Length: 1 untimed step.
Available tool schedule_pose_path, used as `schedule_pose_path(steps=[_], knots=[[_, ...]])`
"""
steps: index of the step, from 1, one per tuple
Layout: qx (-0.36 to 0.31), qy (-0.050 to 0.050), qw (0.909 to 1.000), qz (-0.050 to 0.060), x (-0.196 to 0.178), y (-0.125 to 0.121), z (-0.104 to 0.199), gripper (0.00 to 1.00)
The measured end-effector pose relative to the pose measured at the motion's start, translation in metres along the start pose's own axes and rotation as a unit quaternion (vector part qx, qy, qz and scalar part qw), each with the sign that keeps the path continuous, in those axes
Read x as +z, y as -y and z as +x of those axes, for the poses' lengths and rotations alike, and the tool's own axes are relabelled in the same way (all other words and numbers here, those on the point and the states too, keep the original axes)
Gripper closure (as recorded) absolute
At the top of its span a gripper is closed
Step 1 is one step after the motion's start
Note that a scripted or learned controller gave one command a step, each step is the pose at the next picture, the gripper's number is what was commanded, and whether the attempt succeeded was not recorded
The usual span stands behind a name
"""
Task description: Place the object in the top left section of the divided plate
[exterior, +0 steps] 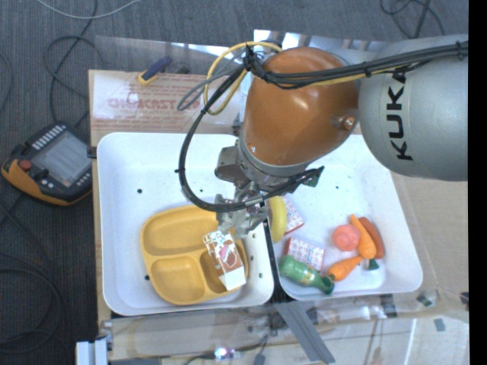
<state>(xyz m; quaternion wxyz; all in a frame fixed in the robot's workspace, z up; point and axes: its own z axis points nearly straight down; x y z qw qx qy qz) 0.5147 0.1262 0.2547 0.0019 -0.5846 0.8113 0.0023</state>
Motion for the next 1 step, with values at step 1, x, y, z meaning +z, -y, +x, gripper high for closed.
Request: schedule_pose_path(steps=[1], knots=[[-0.166, -0.002, 0.9861, -0.002, 0.0494, -0.0287, 0.0119, 1.0]])
